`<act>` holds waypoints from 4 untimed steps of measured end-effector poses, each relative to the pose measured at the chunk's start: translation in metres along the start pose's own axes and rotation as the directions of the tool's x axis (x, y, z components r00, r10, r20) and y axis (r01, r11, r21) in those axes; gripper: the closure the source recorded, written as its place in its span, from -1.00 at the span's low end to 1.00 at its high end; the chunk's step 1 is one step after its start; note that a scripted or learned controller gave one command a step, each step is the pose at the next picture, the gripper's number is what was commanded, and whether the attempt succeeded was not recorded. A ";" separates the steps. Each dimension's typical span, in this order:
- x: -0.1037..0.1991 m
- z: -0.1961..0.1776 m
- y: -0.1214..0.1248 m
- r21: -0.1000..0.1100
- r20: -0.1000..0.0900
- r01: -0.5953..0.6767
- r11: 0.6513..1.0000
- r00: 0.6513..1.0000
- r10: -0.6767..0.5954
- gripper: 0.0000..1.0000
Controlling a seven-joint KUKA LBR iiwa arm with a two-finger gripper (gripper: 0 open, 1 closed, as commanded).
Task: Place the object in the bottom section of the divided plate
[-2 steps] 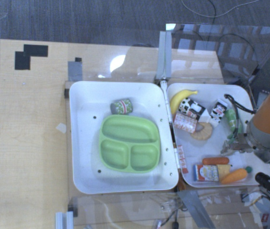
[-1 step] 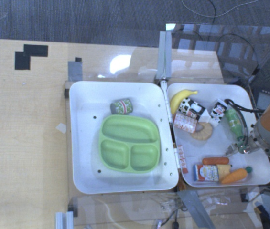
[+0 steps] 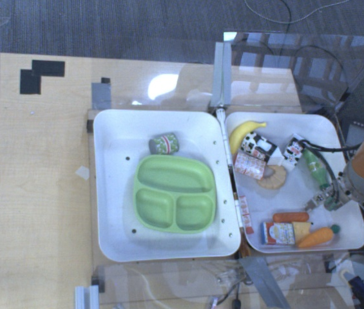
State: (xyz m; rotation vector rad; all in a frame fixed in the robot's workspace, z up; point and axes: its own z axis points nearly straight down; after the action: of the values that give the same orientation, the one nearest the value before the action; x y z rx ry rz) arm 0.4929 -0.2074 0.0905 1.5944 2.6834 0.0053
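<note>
My gripper (image 3: 321,200) hangs low over the right bin (image 3: 346,131), its grasp state indeterminable, because the candidate objects lie here, one banana (image 3: 243,132), one carrot (image 3: 316,237) and one green bottle (image 3: 314,165), while one green divided plate (image 3: 174,194) waits unloaded in the left bin (image 3: 107,192).

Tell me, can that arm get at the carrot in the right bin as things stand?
Probably yes. The carrot lies uncovered on top near the front edge of the right bin, just below the gripper. Nothing sits over it; only a red sausage and a small carton lie beside it.
</note>
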 end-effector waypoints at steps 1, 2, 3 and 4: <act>0.000 0.000 0.000 0.000 0.000 0.183 0.983 0.983 -0.183 1.00; 0.000 0.000 0.000 -0.001 0.001 0.363 0.932 0.932 -0.363 1.00; -0.002 -0.013 0.004 -0.006 0.010 0.362 0.932 0.932 -0.362 1.00; -0.018 0.001 0.034 0.001 -0.007 0.494 0.870 0.870 -0.494 1.00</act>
State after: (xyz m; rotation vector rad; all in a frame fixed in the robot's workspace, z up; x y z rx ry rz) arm 0.5311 -0.2071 0.0902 0.8585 3.0079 -0.0009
